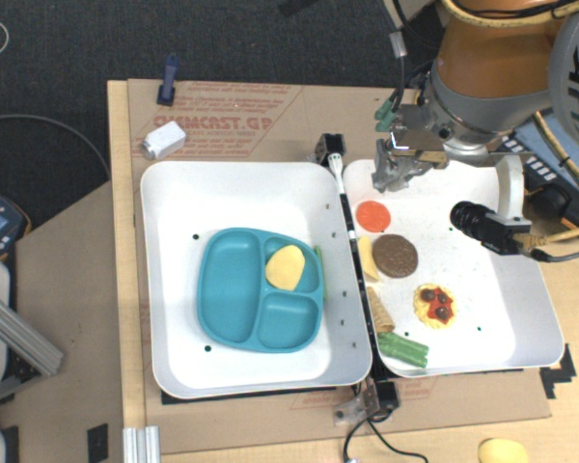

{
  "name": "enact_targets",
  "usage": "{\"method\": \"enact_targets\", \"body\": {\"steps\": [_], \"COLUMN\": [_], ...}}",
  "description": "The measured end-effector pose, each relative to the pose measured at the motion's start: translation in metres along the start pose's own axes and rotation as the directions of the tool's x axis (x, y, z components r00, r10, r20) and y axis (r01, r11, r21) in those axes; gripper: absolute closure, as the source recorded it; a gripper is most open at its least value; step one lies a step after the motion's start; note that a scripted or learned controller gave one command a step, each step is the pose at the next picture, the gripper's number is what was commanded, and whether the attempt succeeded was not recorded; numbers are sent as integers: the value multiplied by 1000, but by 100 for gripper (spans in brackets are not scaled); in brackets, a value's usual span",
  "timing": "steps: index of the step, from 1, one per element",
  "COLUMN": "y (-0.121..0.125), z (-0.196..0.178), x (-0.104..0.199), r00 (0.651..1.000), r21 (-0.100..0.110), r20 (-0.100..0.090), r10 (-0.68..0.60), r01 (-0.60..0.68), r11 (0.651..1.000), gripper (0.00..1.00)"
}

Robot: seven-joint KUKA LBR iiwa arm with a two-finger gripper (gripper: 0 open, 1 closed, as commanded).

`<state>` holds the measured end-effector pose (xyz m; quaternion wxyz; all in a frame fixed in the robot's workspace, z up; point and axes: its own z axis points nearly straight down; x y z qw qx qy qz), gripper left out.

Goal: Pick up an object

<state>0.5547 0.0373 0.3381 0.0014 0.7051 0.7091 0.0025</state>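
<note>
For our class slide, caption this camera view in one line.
Tool hovers over right bin above orange disc; teal tray sits in left bin.

Wrist band: a broad glossy orange ring (507,13) wraps the arm, the widest part seen above the right bin (521,297).
Body below the band: a smooth grey collar (482,114), rounded, narrowing toward the bin.
Side shell: pale grey casing at the frame's edge beside the orange ring, with part of a dark printed letter on it.
Gripper (398,167): bare grey metal, blocky and small against the collar, reaching down to the bin's far rim.
Fitting: a small teal-green piece (384,116) on the gripper's side away from the collar.
Cables: thin dark leads run up from the gripper past the orange ring.
</note>
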Motion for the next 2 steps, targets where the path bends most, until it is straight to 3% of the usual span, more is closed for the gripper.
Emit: {"method": "enact_targets", "body": {"steps": [1, 2], "y": [-65, -75], "z": [38, -53], "x": [30, 46], "r00": [1000, 1000], "r21": [15, -3], "r20": [0, 0], "r10": [2, 2], "r01": [-2, -2], "r11": [1000, 1000], "gripper": [100, 100]}}
